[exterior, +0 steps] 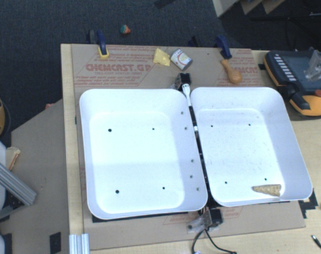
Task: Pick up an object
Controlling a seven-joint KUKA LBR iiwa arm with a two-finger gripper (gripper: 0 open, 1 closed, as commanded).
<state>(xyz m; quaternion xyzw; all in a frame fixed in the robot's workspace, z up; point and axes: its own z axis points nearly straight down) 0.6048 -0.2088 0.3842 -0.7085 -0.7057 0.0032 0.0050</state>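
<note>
Tan wedge (267, 189) sits in the right bin's (290, 121) near corner, too small to say what it is. Gripper's grip state? Can't tell from here.

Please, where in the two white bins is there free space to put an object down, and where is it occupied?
The left bin has bare floor from wall to wall. The right bin is bare across its far and middle floor; only its near right corner is occupied, by a tan wedge.

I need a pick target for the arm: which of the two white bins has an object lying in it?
The right bin: a tan wedge-shaped piece lies near its front right corner.
</note>
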